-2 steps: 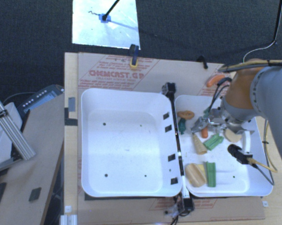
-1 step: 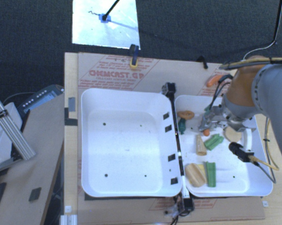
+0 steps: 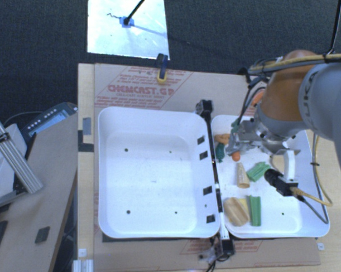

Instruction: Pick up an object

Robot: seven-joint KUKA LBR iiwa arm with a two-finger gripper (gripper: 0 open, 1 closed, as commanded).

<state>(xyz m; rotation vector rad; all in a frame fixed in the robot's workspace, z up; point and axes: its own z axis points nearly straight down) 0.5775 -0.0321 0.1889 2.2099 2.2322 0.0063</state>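
Note:
My gripper (image 3: 235, 144) hangs low over the far left part of the right bin (image 3: 307, 218), under the grey and orange wrist. Right beside it lie an orange piece (image 3: 221, 138), a small orange ball (image 3: 235, 156) and a dark green piece (image 3: 219, 153). Nearer the camera in the same bin are a cream cylinder (image 3: 243, 176), a light green block (image 3: 258, 171), a tan lump (image 3: 236, 212) and a long green bar (image 3: 255, 211). The wrist hides whatever sits under the gripper.
The left bin (image 3: 110, 175) adjoins the right one along a ridge with black clips (image 3: 206, 156). A black fitting with a yellow cable (image 3: 286, 187) trails from the arm over the right bin. Both bins rest on a cardboard sheet (image 3: 140, 88).

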